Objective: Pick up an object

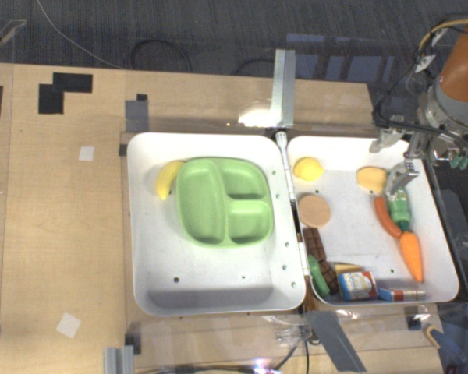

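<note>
**Carrot bunch under the tool, right bin**

Carrots [398, 224] lie along the right side of the right bin [351, 158]: an orange-red one with a green top just under the tool [398, 179], and a second, brighter carrot [411, 255] below it, pointing toward the near rim. Tool hangs over the far right part of the bin, arm [462, 76] coming in from the right. Tip sits close to the green top and beside a pale yellow piece [370, 178]. Finger spread: cannot tell from this angle, and nothing can be seen held.

Other contents, right bin: lemon [308, 168] at far left, tan disc [313, 209], chocolate bar [317, 248], small can [356, 284], a marker-like stick [402, 294] along the near wall. Left bin [210, 298]: green tray [222, 201] with a banana [168, 179] touching its left edge.

Judgement: step in hand looks like the descent onto a target. To do it well:
- Commit to one item; the carrot's green top and the yellow piece are near enough to foul each other.
- Close across the carrot's narrow width, not along its length.
- Aim for mid-body, away from the tapered tip, which would slip.
- Mind the right wall: little room for the outer finger.
- Lift straight before any sideways travel.
</note>
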Action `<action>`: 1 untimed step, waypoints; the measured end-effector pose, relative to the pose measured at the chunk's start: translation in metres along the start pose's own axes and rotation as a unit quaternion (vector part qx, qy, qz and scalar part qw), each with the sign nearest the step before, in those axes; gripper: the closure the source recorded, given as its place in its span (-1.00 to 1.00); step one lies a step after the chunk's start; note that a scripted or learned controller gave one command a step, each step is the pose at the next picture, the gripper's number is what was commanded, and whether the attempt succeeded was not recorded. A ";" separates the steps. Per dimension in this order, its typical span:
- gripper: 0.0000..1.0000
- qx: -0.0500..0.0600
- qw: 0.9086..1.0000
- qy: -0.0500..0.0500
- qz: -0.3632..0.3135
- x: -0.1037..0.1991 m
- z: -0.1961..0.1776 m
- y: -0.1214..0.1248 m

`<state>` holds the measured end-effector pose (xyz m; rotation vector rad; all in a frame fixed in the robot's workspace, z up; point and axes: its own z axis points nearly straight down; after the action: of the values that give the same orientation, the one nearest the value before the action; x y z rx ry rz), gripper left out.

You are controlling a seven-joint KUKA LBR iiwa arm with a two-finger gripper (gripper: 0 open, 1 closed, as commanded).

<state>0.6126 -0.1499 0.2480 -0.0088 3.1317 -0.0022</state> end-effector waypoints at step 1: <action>-1.00 -0.002 0.999 0.007 0.048 0.008 0.149 -0.037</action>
<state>0.6063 -0.1874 0.0988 0.1421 3.1421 0.0034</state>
